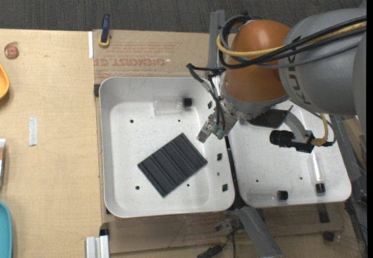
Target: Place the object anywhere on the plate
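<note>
- The plate [172, 164], dark and ribbed, lies in the left bin [111, 152].
- The end effector [210, 130] hangs near the plate's right corner; its opening cannot be told.

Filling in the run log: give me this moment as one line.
hand: over left bin's right side | dark ribbed plate: flat in left bin, nothing on it | clear tube: near bin's back wall

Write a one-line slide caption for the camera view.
KUKA arm's end effector poised over the left white bin beside a dark ridged plate; clear tubes lie in both bins.
</note>
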Controlling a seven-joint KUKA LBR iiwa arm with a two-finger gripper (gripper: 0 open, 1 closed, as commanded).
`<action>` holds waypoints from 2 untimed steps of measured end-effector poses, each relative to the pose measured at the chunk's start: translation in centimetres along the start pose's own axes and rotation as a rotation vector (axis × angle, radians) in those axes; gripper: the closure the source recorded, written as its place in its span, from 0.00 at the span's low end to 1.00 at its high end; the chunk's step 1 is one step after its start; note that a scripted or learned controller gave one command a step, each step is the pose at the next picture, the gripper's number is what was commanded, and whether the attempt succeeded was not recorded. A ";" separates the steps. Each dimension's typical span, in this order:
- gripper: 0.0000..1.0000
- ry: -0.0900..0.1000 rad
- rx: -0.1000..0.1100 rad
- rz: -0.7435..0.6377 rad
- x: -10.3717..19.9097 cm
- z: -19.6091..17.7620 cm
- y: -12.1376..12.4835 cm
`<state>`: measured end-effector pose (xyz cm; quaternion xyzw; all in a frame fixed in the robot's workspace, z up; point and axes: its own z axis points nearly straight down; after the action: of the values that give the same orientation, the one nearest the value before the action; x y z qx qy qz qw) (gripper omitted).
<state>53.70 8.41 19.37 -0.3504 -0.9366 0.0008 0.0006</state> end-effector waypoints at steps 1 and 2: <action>1.00 -0.001 -0.001 -0.048 3.3 -7.4 -1.2; 1.00 -0.004 -0.003 -0.451 4.4 -15.6 -2.1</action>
<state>49.05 9.77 34.94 -0.1323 -0.9912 -0.0002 -0.0017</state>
